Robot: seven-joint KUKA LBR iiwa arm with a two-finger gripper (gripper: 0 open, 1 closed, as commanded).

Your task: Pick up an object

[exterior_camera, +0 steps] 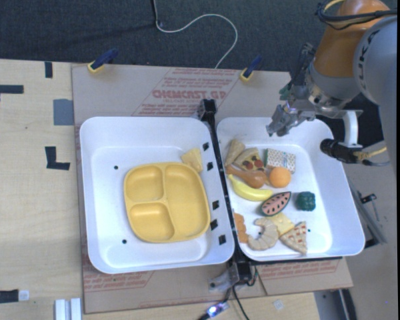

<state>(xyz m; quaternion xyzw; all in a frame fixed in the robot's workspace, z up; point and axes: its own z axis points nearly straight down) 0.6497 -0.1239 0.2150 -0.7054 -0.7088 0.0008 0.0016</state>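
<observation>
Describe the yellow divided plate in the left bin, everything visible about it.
The yellow plate looks like smooth moulded plastic, a rounded square with three compartments: one long one on the right side, two smaller ones on the left. It lies flat, slightly rotated, in the middle of the left bin. Nothing sits in it. A pale yellow food piece rests by its upper right corner.

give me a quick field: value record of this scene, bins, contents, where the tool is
left bin: holds a yellow divided tray; a pale yellow wedge sits by the tray's far right corner
right bin: pile of toy food, including a banana, an orange ball, a watermelon slice, a green piece, a pizza slice
tool: above the far edge of the right bin, nothing seen in it
arm: enters from the right, orange band above the wrist
task state: no object picked up yet
</observation>
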